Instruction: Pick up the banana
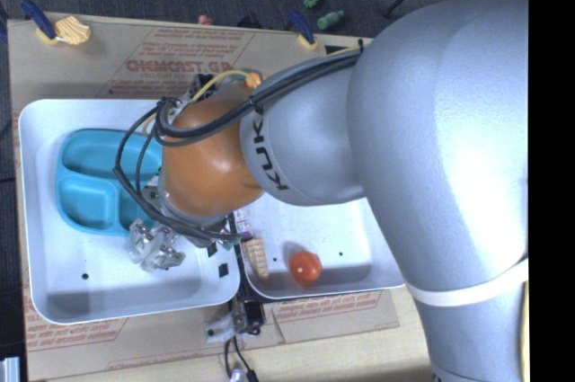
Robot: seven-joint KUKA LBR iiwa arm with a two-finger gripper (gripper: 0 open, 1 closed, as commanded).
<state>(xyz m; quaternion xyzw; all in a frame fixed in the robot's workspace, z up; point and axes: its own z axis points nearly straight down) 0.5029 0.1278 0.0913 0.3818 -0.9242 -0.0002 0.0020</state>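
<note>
My gripper (158, 247) hangs low over the left white bin (54, 281), just right of and below a blue two-compartment tray (90, 182). Above it the orange wrist band (207, 160) and the thick grey arm (404, 128) cover the middle of both bins and whatever lies beneath them. I can make out nothing held at the gripper.
In the right bin (359, 277), near its front wall, sit a small red-orange ball (305, 266) and a tan ridged piece (256, 256). Both bins stand on brown cardboard (135, 57). Blue clamps (40, 19) hold the cardboard's back edge.
</note>
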